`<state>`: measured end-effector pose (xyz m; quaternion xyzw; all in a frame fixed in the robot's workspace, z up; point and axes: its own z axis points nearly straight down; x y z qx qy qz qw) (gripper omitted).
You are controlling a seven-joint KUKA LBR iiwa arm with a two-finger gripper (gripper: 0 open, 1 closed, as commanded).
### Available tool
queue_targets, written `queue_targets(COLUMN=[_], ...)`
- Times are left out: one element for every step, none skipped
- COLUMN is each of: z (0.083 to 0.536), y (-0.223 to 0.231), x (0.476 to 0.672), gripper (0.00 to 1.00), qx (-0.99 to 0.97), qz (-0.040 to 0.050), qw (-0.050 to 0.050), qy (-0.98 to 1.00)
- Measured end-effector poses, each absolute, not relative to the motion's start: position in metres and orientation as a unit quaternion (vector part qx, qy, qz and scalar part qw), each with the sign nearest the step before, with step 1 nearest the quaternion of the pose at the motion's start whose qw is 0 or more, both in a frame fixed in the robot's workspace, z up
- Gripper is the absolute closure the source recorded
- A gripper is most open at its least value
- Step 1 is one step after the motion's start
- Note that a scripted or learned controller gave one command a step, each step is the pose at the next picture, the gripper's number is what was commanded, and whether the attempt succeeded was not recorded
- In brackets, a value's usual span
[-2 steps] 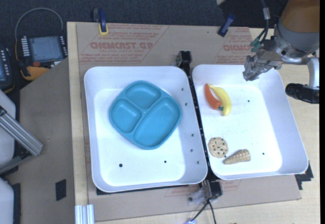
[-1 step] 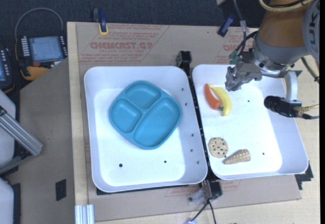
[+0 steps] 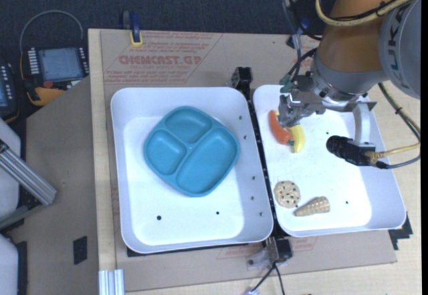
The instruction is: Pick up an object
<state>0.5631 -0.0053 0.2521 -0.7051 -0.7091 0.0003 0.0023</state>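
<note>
Item: gripper (image 3: 292, 115), finger state I cannot tell. Orange carrot (image 3: 279, 128) lies at its seven o'clock, touching, long axis eleven-to-five; yellow piece (image 3: 298, 139) just beside.

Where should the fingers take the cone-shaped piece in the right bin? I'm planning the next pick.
Probably across the middle of the cone, coming straight down from above. It lies flat on the right bin floor, wide end toward the round cookie and tip pointing right, with open floor on both long sides. Closing across its width avoids the thin tip and the cookie beside it.
</note>
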Motion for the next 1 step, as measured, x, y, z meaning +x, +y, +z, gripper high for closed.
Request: queue_targets(z=[0.2420], y=[0.0485], x=[0.5321], gripper=[1.00], qx=[-0.705], qz=[0.0013], qw=[0.003], qy=[-0.709])
